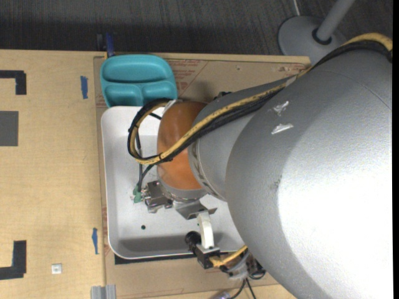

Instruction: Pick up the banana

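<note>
Gripper state: can't tell, buried under wrist. Banana spot: can't tell either; judged somewhere under the arm (pixel 299 167), which covers most of the white bin (pixel 118 185).

Risks, judged:
- Blind grab. With target hidden from cam, could close on nothing or on bin floor; no way to verify the hold from this angle.
- Curved, smooth fruit prob slips or rolls if pinched off-centre or near an end; squashing also poss if pressed too hard.
- Loose black/yellow cable (pixel 134 136) looping off the orange band (pixel 177 145) hangs low over the bin; could snag on the rim or drag sth during lift.
- Teal tray (pixel 137 80) sits at the bin's far edge, overlapping the rim, just beside the wrist; could get bumped on a swing out.
- Bin walls shallow, so a nudged item could hop out.

Surface & room: bin floor glossy white, bare on the visible left strip apart from a small dark speck (pixel 143 227). Bench (pixel 50 167) tan, cardboard-like, w/ black tape marks (pixel 19 83) at left and blue tape bits (pixel 85 86) near the bin. Dark carpet (pixel 187 11) beyond the bench. Grey stand base (pixel 305 36) w/ slanted pole at top right.
</note>
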Controlling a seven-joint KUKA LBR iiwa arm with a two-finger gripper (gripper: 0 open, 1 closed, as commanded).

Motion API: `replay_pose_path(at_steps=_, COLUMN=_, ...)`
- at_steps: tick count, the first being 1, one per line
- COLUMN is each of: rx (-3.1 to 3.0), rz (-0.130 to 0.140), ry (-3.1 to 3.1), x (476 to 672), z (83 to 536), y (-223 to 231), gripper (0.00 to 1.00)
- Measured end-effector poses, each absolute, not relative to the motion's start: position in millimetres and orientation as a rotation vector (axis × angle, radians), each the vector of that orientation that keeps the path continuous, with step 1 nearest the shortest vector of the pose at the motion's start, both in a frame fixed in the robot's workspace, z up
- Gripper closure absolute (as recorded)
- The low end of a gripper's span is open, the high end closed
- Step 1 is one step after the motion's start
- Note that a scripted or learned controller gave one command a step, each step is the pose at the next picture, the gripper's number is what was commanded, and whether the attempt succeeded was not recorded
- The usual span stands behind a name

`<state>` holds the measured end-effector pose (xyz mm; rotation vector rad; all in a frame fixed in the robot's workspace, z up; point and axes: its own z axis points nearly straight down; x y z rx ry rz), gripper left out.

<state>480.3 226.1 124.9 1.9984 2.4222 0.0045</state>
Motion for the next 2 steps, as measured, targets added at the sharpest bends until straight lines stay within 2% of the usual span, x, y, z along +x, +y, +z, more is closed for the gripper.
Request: replay_pose_path(at_steps=2, rx=1.996, rz=0.007, ry=2.421, x=480.8, z=144.3, y=227.0, gripper=1.0)
